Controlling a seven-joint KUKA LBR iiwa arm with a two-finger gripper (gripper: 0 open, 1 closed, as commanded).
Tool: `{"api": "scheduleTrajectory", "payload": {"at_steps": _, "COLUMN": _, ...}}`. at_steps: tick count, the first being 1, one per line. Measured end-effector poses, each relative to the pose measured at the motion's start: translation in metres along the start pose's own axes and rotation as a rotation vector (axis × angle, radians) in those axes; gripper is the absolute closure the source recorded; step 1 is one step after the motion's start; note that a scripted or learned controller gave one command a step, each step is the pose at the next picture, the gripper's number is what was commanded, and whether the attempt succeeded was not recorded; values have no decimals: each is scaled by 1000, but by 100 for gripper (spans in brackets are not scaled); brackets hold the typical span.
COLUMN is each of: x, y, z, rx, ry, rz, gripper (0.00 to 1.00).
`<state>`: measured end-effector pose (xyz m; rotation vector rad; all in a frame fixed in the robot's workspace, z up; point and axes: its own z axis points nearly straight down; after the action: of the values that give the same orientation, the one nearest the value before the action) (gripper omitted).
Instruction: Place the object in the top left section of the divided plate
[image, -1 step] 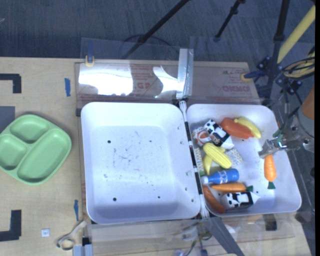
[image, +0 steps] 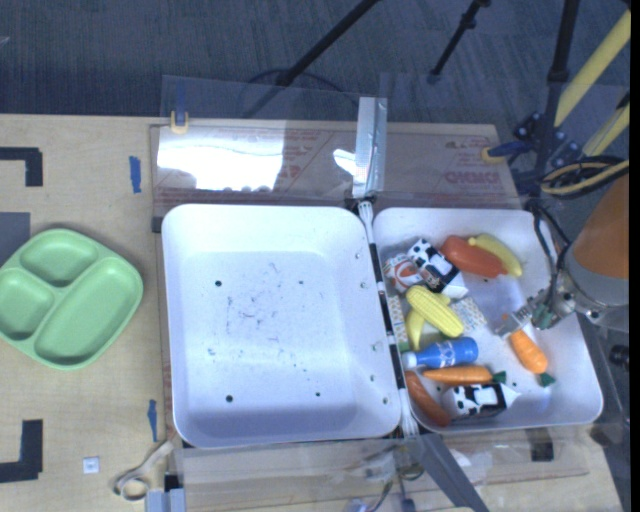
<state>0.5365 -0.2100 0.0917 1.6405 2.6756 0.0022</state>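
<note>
Over the right bin (image: 585, 395), the gripper (image: 527, 318) hangs low among the toy food, while the divided plate (image: 68, 296) waits far off on the tabletop (image: 80, 150).

Grey arm (image: 600, 250) reaches in from the right edge, its gripper just above an orange carrot (image: 528, 352) near the bin's right side; whether it is open or closed cannot be told. To the left of the carrot lie a corn cob (image: 434, 310), a blue bottle (image: 445, 353), a second carrot (image: 458, 376), a black-and-white cow (image: 478, 398) and, toward the back, a banana (image: 500, 252) beside a red-orange piece (image: 470, 256). Left bin (image: 270, 320) sits between them and the light green plate, which rests well apart at the tabletop's left edge, its three sections bare.
</note>
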Motion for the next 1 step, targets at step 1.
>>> {"api": "scheduleTrajectory", "payload": {"at_steps": 1, "x": 4, "y": -7, "z": -50, "rx": 0, "ry": -1, "rz": 175, "gripper": 100}}
